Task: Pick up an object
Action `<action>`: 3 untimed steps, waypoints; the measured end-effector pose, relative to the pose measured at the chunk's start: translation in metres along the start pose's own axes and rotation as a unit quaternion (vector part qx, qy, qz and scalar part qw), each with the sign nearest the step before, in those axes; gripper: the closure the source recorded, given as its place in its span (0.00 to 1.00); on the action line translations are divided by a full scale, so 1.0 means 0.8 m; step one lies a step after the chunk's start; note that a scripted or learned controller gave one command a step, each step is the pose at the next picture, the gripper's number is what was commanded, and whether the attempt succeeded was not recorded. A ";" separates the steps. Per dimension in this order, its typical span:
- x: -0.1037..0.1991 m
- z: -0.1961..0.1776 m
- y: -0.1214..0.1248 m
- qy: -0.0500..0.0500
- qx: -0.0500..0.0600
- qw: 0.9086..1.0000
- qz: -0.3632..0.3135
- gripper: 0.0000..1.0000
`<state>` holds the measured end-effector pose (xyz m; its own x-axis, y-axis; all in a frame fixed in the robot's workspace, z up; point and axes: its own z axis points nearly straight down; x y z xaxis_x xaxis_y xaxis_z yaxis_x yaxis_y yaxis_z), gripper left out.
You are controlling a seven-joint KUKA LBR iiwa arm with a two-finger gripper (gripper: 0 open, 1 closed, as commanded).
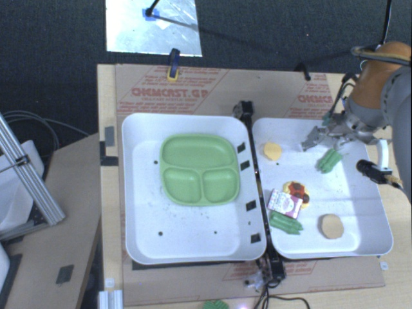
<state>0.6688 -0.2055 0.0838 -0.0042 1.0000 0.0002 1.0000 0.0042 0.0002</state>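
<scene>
1. Task obj candidates all sit in the right bin (367,234). Nearest the gripper: a green pickle-like piece (329,161), lying tilted in the bin's far-right part, just below the fingers and apart from them as far as the view shows.
2. Gripper (320,136) hangs over the right bin's far edge, pointing toward the bin's middle. Fingers look spread a little w/ nothing between them; the pickle-like piece is not in its grasp.
3. Arm: grey wrist w/ orange band (380,76) comes in over the bin's far-right corner. A black-and-white part (380,166) sticks out over the bin's right edge.
4. Other right-bin items: small yellow lump (273,151) near the far-left corner; a red/yellow toy (297,192) mid-bin, touching a pink-white packet (283,203) on its left; a second green piece (286,223) just in front of the packet, near the left wall; a tan round disc (331,226) toward the near edge, well apart from the rest.
5. Left bin (138,172) holds a green divided plate (199,169), three compartments, about centred, slightly toward the far edge.
6. Bins sit side by side on a cardboard sheet (212,89) w/ red print, black clips along the shared wall.
7. Beyond the bench's far edge: shiny foil-like square (153,18) on dark floor. A yellow clamp (173,66) grips the cardboard's far edge.
</scene>
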 end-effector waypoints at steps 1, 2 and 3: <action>-0.001 -0.001 -0.077 0.000 0.001 1.000 0.002 0.00; -0.001 -0.016 -0.071 -0.001 -0.003 1.000 0.001 1.00; 0.083 -0.002 -0.015 0.000 -0.003 1.000 -0.004 1.00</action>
<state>0.6567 -0.1393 0.0852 -0.0113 0.9999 0.0008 0.9999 0.0113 0.0063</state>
